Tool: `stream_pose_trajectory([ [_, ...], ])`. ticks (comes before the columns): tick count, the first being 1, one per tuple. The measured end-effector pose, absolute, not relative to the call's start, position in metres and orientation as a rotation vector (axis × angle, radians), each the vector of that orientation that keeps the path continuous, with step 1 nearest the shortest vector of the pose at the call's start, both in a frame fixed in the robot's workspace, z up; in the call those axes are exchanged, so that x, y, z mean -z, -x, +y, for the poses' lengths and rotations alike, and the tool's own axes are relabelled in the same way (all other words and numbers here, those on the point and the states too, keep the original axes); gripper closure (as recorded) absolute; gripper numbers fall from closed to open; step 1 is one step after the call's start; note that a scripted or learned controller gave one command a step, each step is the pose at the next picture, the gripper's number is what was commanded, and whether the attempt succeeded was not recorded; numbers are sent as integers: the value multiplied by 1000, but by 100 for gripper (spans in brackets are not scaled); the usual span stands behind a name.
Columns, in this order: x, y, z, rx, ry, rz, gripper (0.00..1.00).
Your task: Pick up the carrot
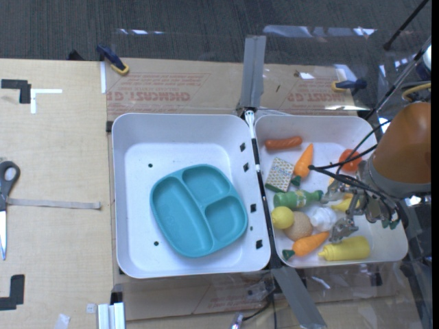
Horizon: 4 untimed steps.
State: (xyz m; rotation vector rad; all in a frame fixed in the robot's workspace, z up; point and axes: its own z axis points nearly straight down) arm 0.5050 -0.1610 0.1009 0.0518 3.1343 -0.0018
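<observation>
Two carrots [304,160] [310,243] among crowded toy food [296,199].

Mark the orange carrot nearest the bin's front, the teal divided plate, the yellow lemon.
orange carrot [310,242], camera view, mid-body
teal divided plate [180,219], camera view, large left compartment
yellow lemon [282,217], camera view, centre

From my remote seat this reads as a robotics lab test bench, not a kitchen. I see two shallow white plastic bins [122,184] side by side on flattened brown cardboard [171,88], held at the far edge by blue-and-yellow spring clamps [113,59]. To the left, the pale wooden benchtop [55,252] carries black tape corner marks [17,88] and scissors [5,184]. The right bin is full of plastic toy food [302,201], and the grey arm with its orange band [408,146] trails black cables.
</observation>
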Motion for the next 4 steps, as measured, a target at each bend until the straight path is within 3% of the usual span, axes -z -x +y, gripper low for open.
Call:
stream_pose_trajectory([
  [1, -93, -600, -122, 0, -52, 3138, 0],
  [2, -104, -602, -121, 3, -46, 3132, 100],
  [3, -104, -602, -121, 3, -47, 3133, 0],
  [4, -115, -604, -121, 6, -41, 3127, 100],
])
